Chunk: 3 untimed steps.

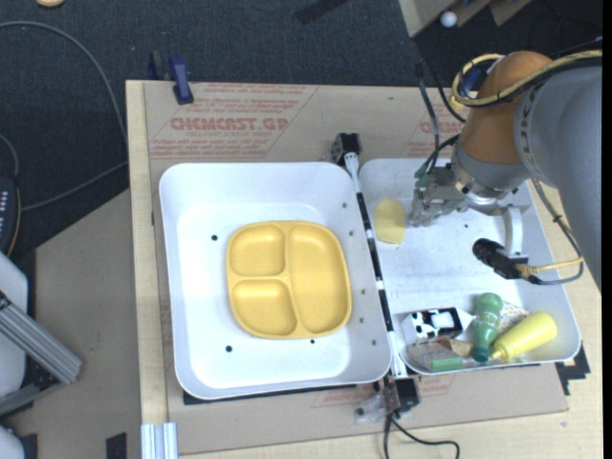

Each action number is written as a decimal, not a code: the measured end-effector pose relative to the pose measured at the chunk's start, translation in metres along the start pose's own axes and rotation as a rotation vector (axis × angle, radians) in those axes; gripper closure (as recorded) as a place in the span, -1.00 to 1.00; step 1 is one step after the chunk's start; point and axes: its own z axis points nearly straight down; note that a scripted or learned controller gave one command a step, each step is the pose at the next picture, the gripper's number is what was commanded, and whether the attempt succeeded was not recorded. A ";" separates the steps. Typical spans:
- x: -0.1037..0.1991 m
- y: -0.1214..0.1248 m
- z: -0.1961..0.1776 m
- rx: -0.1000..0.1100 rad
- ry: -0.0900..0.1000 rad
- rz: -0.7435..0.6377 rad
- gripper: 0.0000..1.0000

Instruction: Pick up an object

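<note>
In the right bin [449, 273], a small pale yellow object [389, 222] lies against the left wall in the far half. My gripper [423, 208] hangs low over the bin, just right of that object and close to it; whether they touch is unclear. At the near end of the same bin lie a green bottle-shaped toy [485, 317], a yellow bottle-shaped toy [525, 336], a black-and-white item [435, 323] and a greyish dish-like piece [435, 356], all well clear of the gripper.
The left bin [191, 208] holds a yellow divided plate [288, 279] near its middle. The arm [535, 113] comes in from the upper right over the right bin's far end. A raised divider [368, 247] separates the two bins.
</note>
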 end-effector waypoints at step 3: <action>0.049 -0.029 -0.090 -0.002 0.000 -0.001 -1.00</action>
